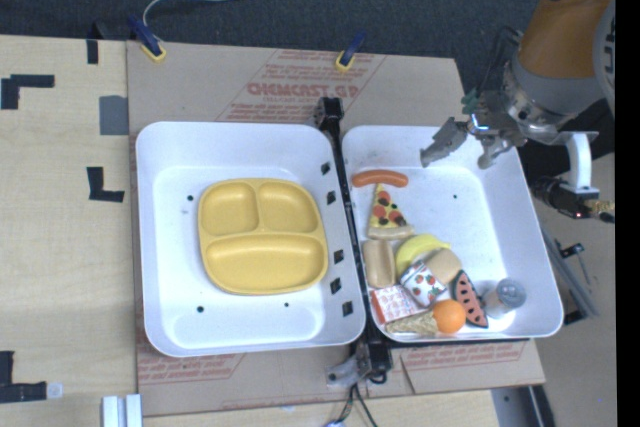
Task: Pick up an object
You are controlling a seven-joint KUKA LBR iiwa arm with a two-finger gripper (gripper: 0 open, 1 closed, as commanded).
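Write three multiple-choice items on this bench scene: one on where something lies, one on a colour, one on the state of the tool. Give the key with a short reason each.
1. Where does the divided plate lie?
A. In the left bin
B. In the right bin
C. On the cardboard outside both bins

2. What colour is the divided plate?
A. Red
B. Yellow
C. Blue

3. What is the state of the tool?
A. Shut on the pizza slice
B. Shut on the hot dog
C. Open, with nothing between its fingers

Key: 1 A, the plate sits in the middle of the left bin. 2 B, it is plain yellow. 3 C, the fingers stand apart above the right bin's upper part, and the toy food lies apart from them.
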